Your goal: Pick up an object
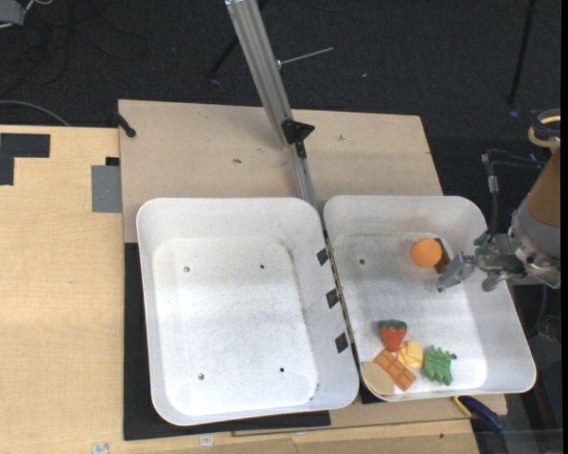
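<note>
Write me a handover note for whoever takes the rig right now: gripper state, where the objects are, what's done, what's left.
Gripper: low over the right bin, reaching in from the right, right beside the orange ball. Whether it is open or shut is not clear from this view, and no grasp is visible.
Objects: all in the right bin. The orange ball sits in the upper middle. The red strawberry toy, orange waffle-like piece, yellow piece and green leafy toy are clustered at the near edge.
Done: approach to the ball.
Left: grasp an object and lift it; the ball looks like the likely target.
</note>
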